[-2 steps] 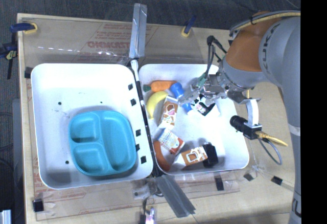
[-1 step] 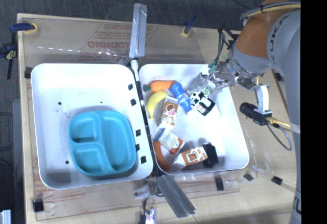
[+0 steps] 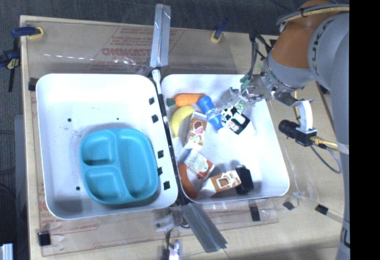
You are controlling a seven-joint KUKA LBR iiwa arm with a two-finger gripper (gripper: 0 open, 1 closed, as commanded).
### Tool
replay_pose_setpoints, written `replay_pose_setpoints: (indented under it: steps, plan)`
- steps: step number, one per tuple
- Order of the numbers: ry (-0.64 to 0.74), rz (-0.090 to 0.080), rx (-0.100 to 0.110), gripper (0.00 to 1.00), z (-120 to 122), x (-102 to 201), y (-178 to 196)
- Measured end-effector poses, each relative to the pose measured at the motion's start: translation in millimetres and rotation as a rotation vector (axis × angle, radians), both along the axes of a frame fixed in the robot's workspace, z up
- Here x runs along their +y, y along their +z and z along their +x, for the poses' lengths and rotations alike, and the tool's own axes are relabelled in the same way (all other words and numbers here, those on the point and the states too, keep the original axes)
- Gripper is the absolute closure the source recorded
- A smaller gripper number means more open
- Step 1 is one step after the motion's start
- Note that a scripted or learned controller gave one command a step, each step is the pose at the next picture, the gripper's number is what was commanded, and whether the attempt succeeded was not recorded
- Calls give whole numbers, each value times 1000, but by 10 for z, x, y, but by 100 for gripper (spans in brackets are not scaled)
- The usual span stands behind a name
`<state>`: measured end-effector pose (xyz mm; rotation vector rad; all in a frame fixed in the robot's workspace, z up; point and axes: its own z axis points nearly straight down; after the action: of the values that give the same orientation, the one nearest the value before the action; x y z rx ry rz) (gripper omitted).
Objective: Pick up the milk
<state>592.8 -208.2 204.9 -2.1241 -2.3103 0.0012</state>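
We find the milk (image 3: 233,119), a small carton with black-and-white cow patches, lying tilted in the right bin (image 3: 270,161), toward its far edge and a little right of the middle. A blue bottle (image 3: 210,108) lies touching it on the left, and beyond that sit an orange carrot (image 3: 189,99) by the far edge and a yellow banana (image 3: 179,119) against the left wall. Along the near edge lie two printed cartons (image 3: 224,181), one ending in a dark cap, and another small carton (image 3: 196,132) rests beside the banana. The left bin (image 3: 53,104) carries a blue divided tray (image 3: 119,165).

The gripper (image 3: 240,98) sits low over the far part of the right bin, just above the milk's far end, with the grey arm (image 3: 309,51) and its orange band leaning in from the right. We cannot tell whether it is parted, closed, or gripping the carton; the metal parts blur into the carton's pattern.

We judge the step in hand to be the grasp itself. To do it well, we would centre the gripper on the carton's narrow faces, turn the wrist so it lines up with the carton's tilt, and keep the left side clear of the blue bottle. We would close firmly but not crush the soft pack, then lift straight up, checking that the milk rises alone.
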Motion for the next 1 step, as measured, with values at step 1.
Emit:
replay_pose_setpoints:
  steps: [1]
  plan:
    - [-39, -2, -1, 0, -8, -17, 5]
